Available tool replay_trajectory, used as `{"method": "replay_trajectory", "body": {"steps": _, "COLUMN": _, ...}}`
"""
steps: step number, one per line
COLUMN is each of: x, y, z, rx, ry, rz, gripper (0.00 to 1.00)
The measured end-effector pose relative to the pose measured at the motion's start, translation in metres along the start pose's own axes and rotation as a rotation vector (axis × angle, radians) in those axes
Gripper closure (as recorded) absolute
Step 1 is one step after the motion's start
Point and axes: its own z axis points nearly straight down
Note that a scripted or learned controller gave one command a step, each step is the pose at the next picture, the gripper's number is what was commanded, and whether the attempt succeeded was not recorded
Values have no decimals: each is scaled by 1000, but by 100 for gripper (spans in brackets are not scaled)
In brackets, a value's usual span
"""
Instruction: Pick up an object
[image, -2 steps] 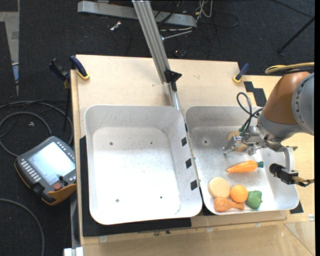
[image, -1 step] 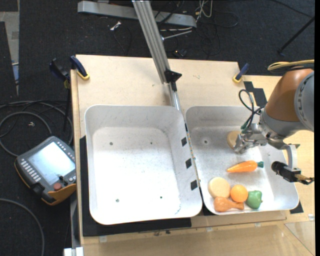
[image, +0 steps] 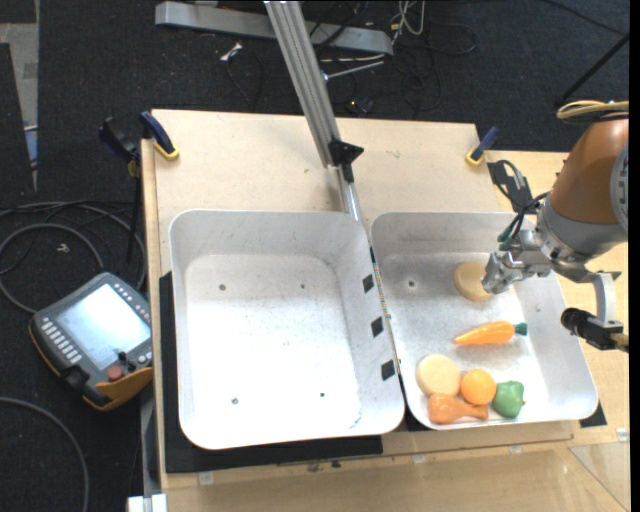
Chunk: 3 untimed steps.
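The right bin (image: 420, 250) holds several toy foods. A tan round piece (image: 468, 281) lies near its middle. An orange carrot with a green tip (image: 488, 335) lies below it. Along the front wall sit a pale yellow round piece (image: 438, 375), an orange ball (image: 478, 386), a green pepper (image: 508, 399) and an orange-brown pear-shaped piece (image: 452, 409). My gripper (image: 496, 279) reaches down from the right and sits right against the tan piece's right side. Nothing shows between its fingers.
The left bin (image: 265, 320) stands beside the right one, with a black-tabbed divider edge (image: 378, 320) between them. A slanted metal pole (image: 315, 95) rises behind the bins. Clamps (image: 160, 140) sit at the bench's back corners. A teach pendant (image: 90, 340) lies on the floor at left.
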Motion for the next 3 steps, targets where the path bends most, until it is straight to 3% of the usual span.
{"method": "replay_trajectory", "body": {"steps": 2, "x": -4, "y": 13, "z": -111, "rx": -3, "ry": -1, "rz": -4, "gripper": 100}}
{"method": "replay_trajectory", "body": {"steps": 3, "x": 54, "y": 23, "z": -98, "rx": 5, "ry": 4, "rz": -9, "gripper": 100}}
